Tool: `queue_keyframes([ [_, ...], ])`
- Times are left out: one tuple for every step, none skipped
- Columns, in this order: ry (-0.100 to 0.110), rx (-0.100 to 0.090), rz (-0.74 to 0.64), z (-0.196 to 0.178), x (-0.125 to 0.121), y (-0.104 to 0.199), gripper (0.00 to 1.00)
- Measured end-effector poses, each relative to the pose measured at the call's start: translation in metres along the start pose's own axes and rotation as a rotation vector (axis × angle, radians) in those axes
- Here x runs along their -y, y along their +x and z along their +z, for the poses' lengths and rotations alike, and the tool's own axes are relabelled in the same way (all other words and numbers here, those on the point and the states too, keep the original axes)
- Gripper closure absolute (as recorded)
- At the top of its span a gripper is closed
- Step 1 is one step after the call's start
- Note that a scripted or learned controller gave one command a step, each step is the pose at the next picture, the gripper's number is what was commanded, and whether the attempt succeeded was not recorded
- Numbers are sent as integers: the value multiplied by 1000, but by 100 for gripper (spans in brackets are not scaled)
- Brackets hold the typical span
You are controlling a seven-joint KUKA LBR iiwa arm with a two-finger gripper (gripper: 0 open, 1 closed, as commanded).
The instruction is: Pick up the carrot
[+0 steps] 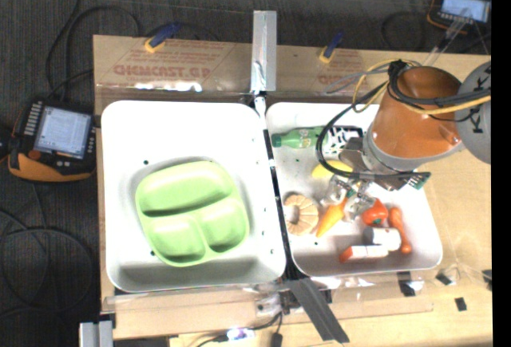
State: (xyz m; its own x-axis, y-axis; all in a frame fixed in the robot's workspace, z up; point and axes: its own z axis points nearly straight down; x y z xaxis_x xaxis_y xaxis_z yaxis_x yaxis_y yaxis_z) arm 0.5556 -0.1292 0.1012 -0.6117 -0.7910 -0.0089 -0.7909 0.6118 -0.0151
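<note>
Several toys crowd the right bin [431, 254], and that crowding is the main hazard. The carrot [330, 217] lies near the bin's middle, tilted, its pointed tip toward the lower left and its thick end up under the gripper [351, 195]. A round tan piece [300, 211] sits just beside it on the left, a yellow piece [329, 171] just above, and red-orange toys [385, 218] close on the right. If the fingers come down slightly off, they could pinch a neighbour instead, or nudge the carrot so it slides away across the smooth floor. A grip on the tapered body could also squeeze it out toward the tip.

The arm [419, 124] reaches in from the right, its orange band over the bin's upper part and the wrist pointing down at the carrot's thick end. Whether the fingers are spread or closed around the carrot I cannot tell; the wrist and cables hide them, though the tool seems to be touching it.
</note>
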Motion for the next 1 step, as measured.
queue_keyframes([
  [-15,-2,-136,-83,-16,-52,100],
])
